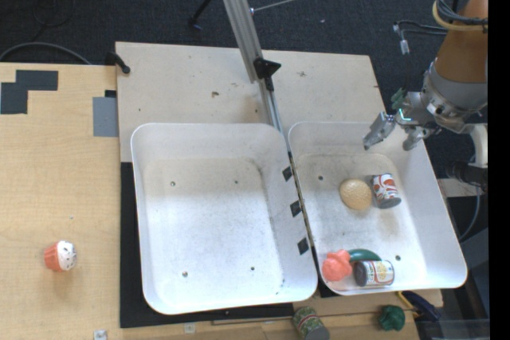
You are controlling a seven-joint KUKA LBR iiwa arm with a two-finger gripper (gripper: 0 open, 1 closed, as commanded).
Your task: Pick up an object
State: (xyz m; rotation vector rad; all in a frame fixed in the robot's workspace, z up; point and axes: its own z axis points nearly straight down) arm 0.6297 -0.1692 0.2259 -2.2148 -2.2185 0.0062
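Observation:
My gripper [394, 134] hangs open over the far edge of the right bin [446, 251], with nothing between its two grey fingers. Nearer the middle of that bin lie a tan rounded object [355, 193] and, touching its right side, a small red-and-white can [386, 190]. At the bin's near edge sit a pink soft object [337, 266], a dark green object [365, 255] and a dark can with a yellow label [374, 273]. All of these are apart from the gripper.
The left bin [151, 171] lies beside the right one, with a divider carrying black clips [293, 207] between them. A metal rail [243, 20] slants up from the bins' far edge. A small orange-and-white toy [60, 256] rests on the wooden bench at left. Two greenish objects [390, 318] lie below the right bin.

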